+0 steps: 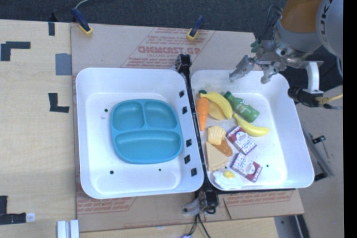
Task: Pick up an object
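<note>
- the pincer hangs over the far rim of the right bin, its two fingers spread apart with nothing between them.
- nothing is lifted yet; i judge the task at its start, with the descent, the closing and the lift all left to do.
- the nearest candidates lie just on the near side of the pincer: a green bottle, a banana and a carrot.
- the bottle's long axis runs diagonally, its narrow end pointing toward the pincer; the banana slants the same way; the carrot runs lengthwise along the divider, its leafy top toward the pincer's side.
- farther from the pincer lie a second banana and two red-and-white packets.
- left of the right bin, the left bin holds a blue divided plate.
</note>
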`<action>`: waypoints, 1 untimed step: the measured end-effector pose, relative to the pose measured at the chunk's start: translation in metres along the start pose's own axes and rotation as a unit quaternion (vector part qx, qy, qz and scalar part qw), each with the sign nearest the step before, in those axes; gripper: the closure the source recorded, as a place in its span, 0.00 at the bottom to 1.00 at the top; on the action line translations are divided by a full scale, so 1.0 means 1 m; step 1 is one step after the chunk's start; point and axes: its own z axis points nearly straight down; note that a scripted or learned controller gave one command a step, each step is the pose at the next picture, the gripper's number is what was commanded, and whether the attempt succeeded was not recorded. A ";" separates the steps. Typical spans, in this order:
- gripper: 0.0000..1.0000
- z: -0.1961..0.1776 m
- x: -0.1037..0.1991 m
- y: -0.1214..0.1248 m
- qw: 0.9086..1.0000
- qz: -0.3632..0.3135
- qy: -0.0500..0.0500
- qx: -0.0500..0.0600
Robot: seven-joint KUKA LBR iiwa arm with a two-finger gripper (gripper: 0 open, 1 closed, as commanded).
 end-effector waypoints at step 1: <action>0.00 0.147 0.014 -0.028 1.000 0.001 -0.002 -0.001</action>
